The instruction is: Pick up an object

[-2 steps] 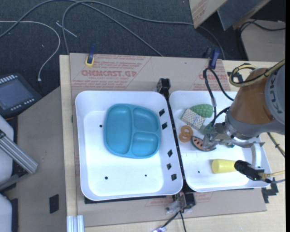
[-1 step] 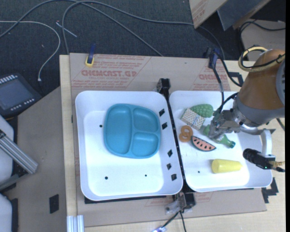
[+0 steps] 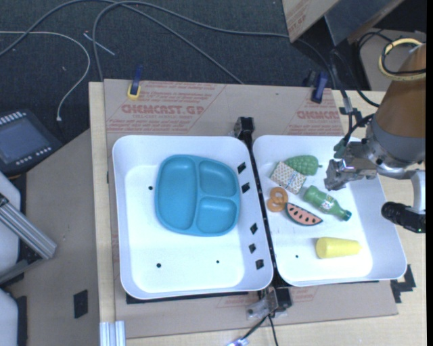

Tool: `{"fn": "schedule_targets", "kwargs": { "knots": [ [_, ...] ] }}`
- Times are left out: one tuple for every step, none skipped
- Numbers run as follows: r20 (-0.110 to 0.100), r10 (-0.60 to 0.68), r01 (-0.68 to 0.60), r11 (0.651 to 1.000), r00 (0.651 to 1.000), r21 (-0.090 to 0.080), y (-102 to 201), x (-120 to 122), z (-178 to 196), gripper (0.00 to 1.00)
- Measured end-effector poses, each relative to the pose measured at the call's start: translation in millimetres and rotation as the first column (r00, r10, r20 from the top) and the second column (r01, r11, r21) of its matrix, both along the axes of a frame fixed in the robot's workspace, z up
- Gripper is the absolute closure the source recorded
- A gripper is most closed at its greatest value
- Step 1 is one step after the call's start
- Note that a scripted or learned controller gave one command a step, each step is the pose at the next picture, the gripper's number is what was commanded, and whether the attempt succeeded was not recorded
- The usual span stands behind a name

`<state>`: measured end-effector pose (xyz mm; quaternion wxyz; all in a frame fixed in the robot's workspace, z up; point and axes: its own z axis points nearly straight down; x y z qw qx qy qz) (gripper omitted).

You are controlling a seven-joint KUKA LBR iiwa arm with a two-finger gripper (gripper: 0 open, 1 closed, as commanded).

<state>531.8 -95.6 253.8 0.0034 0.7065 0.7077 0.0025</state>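
a pale wooden worktop (image 3: 101, 203) carries a brown cardboard sheet printed with red lettering (image 3: 203, 108), pinned at its far edge by two small blue clamps (image 3: 135, 86). beyond it lies dark blue-grey carpeted floor (image 3: 203, 34), crossed by loose thin white cables (image 3: 74, 47). a dark grey screen device (image 3: 24, 138) sits at the left, with a silver aluminium rail (image 3: 27, 226) below it. a tan cardboard box corner (image 3: 304, 17) shows at the top. light is even and soft.

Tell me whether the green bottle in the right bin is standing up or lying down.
Lying down. The green bottle rests on its side on the right bin's floor, its blue cap pointing toward the bench's near right, just below the gripper.
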Motion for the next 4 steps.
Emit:
{"fn": "schedule_targets", "kwargs": {
  "knots": [
    [-0.006,0.000,0.000,1.000,1.000,0.001,0,1,16,1.00],
    [-0.007,0.003,-0.003,1.000,1.000,0.002,44,25,-3,1.00],
    [-0.007,0.003,-0.003,1.000,1.000,0.002,81,49,-14,1.00],
    [-0.006,0.004,-0.004,1.000,1.000,0.002,126,83,-28,1.00]
  ]
}}
